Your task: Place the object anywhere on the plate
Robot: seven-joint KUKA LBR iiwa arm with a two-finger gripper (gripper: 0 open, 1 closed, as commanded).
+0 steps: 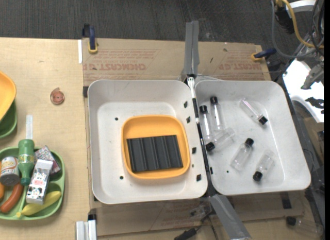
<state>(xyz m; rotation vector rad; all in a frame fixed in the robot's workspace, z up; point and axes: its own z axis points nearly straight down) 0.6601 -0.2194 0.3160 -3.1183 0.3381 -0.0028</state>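
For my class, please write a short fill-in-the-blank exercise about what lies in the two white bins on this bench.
1. The orange plate lies in the ______ bin.
2. The dark ridged block rests on the ______.
3. The clear vials in the right bin have caps coloured ______.
4. On the plate there are ______ vials.

Missing words: left; plate; black; no

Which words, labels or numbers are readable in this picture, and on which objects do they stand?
"CHEMCZST", printed in red and upside down, on the cardboard sheet behind the left bin; some letters are uncertain.
A similar red print on the cardboard behind the right bin: too faint to read.
Labels on the green bottle, the small white carton and the can: too small to read.
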